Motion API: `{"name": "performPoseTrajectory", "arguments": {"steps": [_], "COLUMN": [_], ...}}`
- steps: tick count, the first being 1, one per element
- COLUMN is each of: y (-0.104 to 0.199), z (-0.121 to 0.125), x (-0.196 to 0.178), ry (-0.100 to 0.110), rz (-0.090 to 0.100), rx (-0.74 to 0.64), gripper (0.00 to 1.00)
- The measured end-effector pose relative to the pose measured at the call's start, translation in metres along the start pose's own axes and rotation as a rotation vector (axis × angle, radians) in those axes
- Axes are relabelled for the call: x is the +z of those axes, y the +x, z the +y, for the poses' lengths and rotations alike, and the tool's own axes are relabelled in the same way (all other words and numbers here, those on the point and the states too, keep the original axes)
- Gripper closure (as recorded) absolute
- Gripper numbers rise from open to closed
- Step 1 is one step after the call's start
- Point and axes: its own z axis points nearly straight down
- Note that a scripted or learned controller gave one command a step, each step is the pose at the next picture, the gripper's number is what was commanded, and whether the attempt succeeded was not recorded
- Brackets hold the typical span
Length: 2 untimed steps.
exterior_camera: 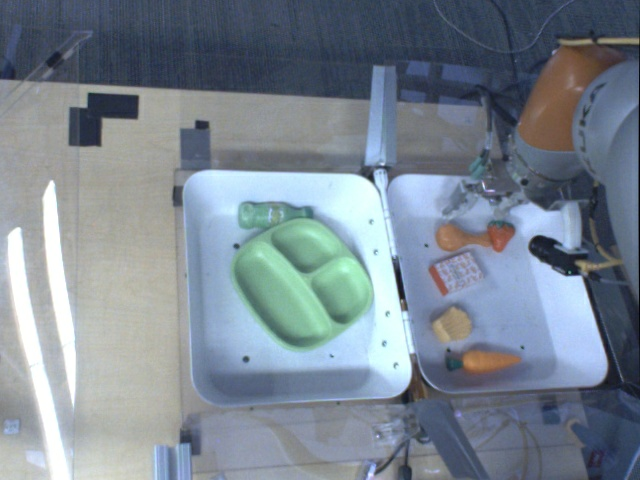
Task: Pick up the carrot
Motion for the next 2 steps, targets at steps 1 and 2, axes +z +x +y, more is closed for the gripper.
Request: {"name": "performPoseTrajectory", "arguments": {"steps": [1, 2], "y": [0.019, 0.021], "z": [-0.007, -0.004], "x": [0.050, 0.037], "ry": [-0.005, -0.013], "rz": [-0.001, -0.002], "rx": [-0.222, -0.225], "gripper": [0.00, 1.00]}}
